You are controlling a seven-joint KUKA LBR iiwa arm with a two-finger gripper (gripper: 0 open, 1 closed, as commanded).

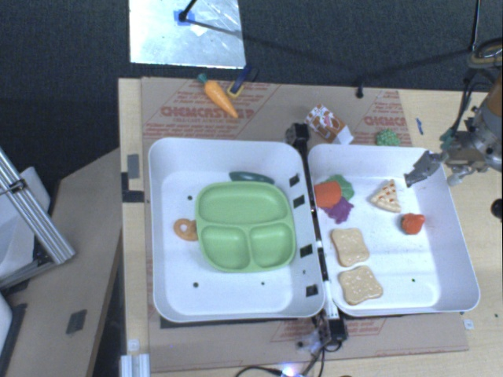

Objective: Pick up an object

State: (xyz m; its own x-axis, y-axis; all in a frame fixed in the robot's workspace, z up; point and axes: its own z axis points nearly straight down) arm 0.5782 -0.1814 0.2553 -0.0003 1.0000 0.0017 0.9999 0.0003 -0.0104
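Note:
My gripper (pixel 435 174) hangs over the far right corner of the right bin (pixel 452 289), open, with nothing between its fingers. Just left of and below it lies a pizza slice (pixel 386 196). A red tomato (pixel 413 224) sits a little nearer the front. By the bin's left wall are a red pepper (pixel 331 191) and purple grapes (pixel 340 210). Two bread slices (pixel 350 246) (pixel 361 283) lie toward the front.
The left bin (pixel 169 289) holds a green divided plate (pixel 244 225), an orange ring (pixel 185 229) and a dark green piece (pixel 251 177). Behind the bins lie a carrot (pixel 220 98), a small packet (pixel 324 122), a green broccoli (pixel 387 138) and a foil sheet (pixel 187 22).

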